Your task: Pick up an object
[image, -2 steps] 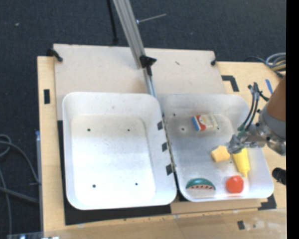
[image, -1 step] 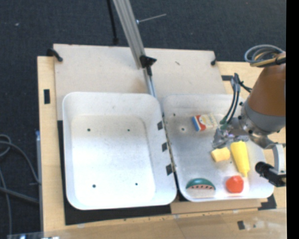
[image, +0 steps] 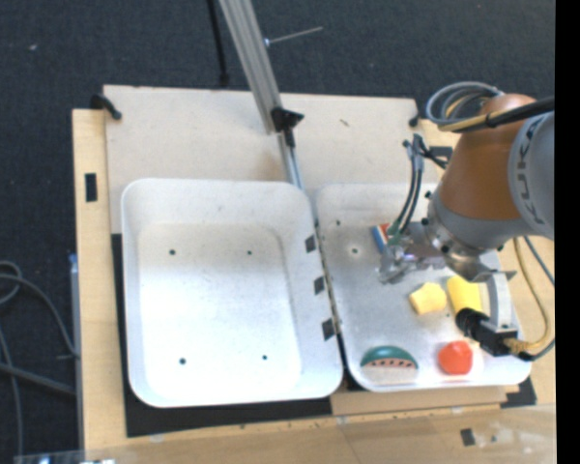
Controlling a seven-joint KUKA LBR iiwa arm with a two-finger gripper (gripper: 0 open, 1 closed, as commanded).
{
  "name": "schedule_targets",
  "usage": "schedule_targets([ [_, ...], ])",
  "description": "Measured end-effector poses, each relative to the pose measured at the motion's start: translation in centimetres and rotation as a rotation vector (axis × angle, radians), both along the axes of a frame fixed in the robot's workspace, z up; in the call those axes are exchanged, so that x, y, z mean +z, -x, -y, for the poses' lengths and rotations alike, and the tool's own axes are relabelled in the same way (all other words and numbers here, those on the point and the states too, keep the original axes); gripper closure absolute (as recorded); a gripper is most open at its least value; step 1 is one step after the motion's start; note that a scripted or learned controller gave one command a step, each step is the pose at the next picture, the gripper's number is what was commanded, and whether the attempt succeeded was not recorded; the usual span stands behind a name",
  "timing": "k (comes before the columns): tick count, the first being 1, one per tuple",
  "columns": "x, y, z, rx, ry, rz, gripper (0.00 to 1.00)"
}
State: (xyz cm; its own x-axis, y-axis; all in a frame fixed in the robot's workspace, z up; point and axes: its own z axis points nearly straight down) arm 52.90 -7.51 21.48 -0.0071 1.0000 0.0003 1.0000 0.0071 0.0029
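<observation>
You see gripper (image: pixel 394 264) in right bin (image: pixel 353 225), finger state unclear; yellow block (image: pixel 426 300) just lower right.

No text, label, brand, number or sign can be read anywhere in the camera view; nothing legible stands on the bins, the objects in them, the arm or the surface.
</observation>
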Motion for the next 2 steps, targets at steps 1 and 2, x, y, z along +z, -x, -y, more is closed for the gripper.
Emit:
schedule_targets([
  [1, 1.0, -0.9, -6.2, 0.002, -0.001, 0.000, 1.00],
  [2, 2.5, -2.0, -12.0, 0.001, -0.002, -0.001, 1.00],
])
